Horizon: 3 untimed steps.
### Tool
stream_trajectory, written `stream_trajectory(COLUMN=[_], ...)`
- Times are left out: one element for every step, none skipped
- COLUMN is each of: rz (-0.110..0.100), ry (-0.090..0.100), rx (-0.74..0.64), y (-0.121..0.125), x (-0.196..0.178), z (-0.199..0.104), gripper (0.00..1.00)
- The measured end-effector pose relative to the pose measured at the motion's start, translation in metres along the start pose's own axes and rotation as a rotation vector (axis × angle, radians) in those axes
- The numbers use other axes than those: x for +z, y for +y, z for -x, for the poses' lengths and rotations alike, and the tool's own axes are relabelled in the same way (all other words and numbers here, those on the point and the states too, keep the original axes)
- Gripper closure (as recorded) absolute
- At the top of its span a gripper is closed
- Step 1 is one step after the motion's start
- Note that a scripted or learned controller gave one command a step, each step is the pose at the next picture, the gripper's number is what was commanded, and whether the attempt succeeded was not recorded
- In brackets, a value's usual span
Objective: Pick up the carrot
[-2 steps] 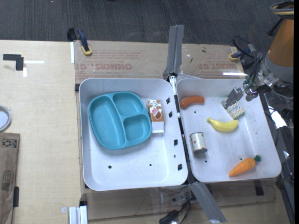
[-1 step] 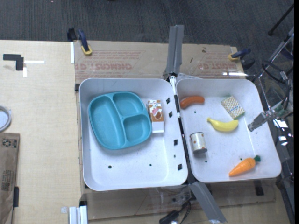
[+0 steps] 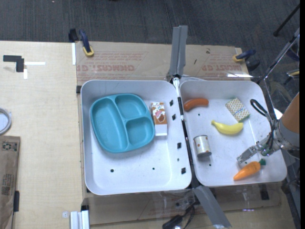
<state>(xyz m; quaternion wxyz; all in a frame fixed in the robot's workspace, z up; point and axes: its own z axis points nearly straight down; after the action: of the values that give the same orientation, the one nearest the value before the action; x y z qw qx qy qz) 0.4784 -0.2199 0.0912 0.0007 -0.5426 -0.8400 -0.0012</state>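
One fixed camera looks down at a slant on both white bins [image 3: 90, 128].

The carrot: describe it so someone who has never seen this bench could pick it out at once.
Look in the right-hand white bin, at its front right corner. The carrot lies there just below the claw, an orange cone with a small green tip. The orange sausage sits at the bin's far left corner and is rounded at both ends; the banana is yellow.
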Motion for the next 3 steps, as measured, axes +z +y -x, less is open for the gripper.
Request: stream_trajectory(rz=[-0.001,0.001,0.001], ry=[-0.001,-0.002,-0.002], rx=[-0.034,-0.031,-0.032], y=[-0.0008,-0.0001,-0.0002], x=[0.0001,-0.0089,-0.0089], z=[0.0006,0.0012,0.0013], gripper=[0.0,1.0,0.0])
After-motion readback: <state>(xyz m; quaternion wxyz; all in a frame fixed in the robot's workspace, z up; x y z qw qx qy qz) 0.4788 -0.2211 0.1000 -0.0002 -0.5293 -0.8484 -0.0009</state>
